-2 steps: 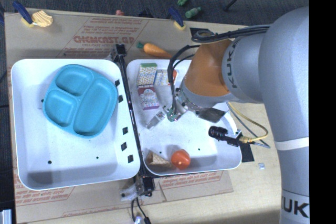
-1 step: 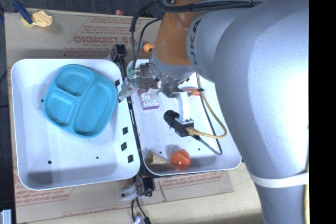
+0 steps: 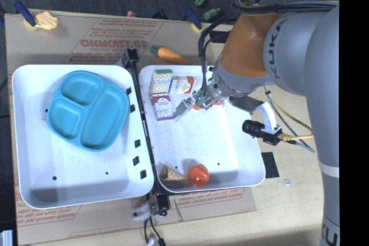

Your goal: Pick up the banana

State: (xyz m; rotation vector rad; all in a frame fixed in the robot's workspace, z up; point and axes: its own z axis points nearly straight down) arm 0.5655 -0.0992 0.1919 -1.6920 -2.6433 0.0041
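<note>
Nearest, a tomato [image 3: 198, 174] sits at the right bin's [image 3: 249, 152] near edge, the gripper [image 3: 196, 102], open or closed I cannot tell, hangs toward its far left corner, and what may be the banana [image 3: 47, 21], a pale yellow lump at the bench's [image 3: 104, 37] far left corner, looks light, smooth and probably stiff, best pinched across its middle.

Blue divided plate [image 3: 87, 110] in left bin [image 3: 26, 141]; tomato [image 3: 198, 174] in right bin [image 3: 230, 141]; carrot [image 3: 170, 55] lay on bench.

Even, bright overhead light; soft shadows inside white bins [image 3: 34, 141]; slight overall softness, mild glare on arm [image 3: 305, 37].
</note>
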